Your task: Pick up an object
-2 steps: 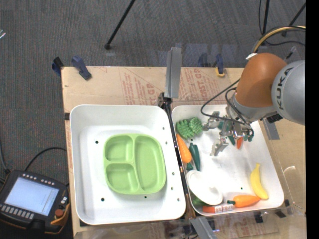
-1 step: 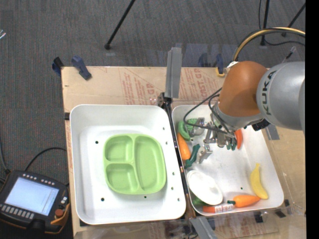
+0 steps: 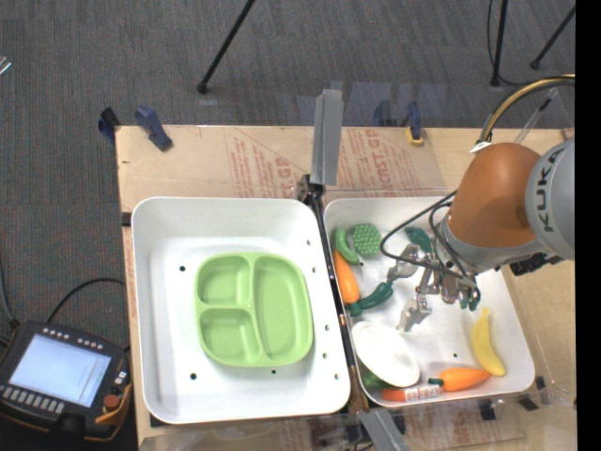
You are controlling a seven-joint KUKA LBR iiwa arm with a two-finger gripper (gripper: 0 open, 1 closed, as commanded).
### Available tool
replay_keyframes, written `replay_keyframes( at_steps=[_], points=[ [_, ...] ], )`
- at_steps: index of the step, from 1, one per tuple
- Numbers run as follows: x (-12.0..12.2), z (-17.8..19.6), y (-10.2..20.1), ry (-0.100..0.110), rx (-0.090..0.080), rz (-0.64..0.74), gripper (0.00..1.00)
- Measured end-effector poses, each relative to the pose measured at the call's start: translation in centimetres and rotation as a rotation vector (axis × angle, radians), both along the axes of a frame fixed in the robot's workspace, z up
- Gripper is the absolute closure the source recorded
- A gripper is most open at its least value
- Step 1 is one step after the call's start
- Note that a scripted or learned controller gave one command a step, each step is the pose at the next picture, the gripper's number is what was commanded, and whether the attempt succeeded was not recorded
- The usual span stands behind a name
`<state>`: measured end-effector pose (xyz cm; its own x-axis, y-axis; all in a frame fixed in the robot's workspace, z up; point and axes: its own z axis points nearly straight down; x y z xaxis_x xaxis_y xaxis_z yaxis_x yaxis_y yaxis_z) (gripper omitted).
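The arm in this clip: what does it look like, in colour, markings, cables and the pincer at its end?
The arm is grey, with black KUKA lettering on its casing and a rounded orange band above the wrist. Thin dark cables loop out beside the wrist, and a yellow-and-black hose arcs over the top. The pincer is bare silvery metal, a slim linkage with thin fingers and small dark fittings.
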<state>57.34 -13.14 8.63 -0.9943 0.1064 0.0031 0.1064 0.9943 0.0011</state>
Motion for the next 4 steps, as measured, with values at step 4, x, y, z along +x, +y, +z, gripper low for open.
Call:
replay_keyframes(
  at_steps=[4],
  points=[
    [2.8,0.0,-2.4,-0.001,-0.002,-0.183,0.0]
  ],
)
